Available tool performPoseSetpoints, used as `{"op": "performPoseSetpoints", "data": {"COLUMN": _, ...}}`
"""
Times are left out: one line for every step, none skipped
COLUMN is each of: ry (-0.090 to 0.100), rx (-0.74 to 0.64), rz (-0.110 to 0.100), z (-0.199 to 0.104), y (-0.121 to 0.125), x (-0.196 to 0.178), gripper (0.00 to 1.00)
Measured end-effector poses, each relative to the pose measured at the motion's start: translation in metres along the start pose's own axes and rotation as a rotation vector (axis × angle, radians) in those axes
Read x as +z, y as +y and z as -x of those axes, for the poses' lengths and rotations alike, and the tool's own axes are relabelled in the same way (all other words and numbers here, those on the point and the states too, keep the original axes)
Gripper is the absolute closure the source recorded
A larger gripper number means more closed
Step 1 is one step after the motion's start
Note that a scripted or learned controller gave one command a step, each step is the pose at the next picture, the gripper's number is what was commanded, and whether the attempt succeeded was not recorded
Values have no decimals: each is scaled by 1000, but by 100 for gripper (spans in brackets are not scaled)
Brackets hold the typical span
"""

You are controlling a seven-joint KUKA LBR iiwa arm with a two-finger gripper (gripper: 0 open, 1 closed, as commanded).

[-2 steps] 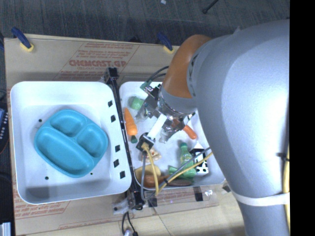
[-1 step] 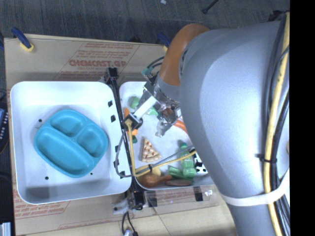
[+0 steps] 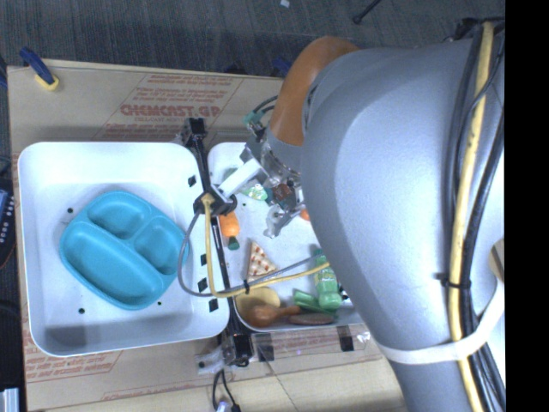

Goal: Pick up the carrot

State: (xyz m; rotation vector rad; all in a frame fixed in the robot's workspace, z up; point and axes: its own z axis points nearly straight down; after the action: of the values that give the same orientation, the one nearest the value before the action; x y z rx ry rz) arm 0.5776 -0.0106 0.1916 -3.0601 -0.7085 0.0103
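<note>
The gripper hangs over the right bin, whether open or shut cannot be told. The carrot lies near the bin's left wall, just left of the gripper, above a pizza slice.

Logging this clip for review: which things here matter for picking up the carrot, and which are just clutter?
Job:
carrot, in the right bin
gripper, above that bin

Lying about:
blue divided plate in the left bin
pizza slice
green toy
wooden spoon
</note>
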Motion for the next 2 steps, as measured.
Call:
{"op": "performPoseSetpoints", "data": {"ry": -9, "rx": 186, "rz": -8, "z": 24, "y": -8, "x": 2, "gripper": 0}}
{"op": "performPoseSetpoints", "data": {"ry": -7, "rx": 186, "rz": -9, "z": 24, "y": -9, "x": 2, "gripper": 0}}
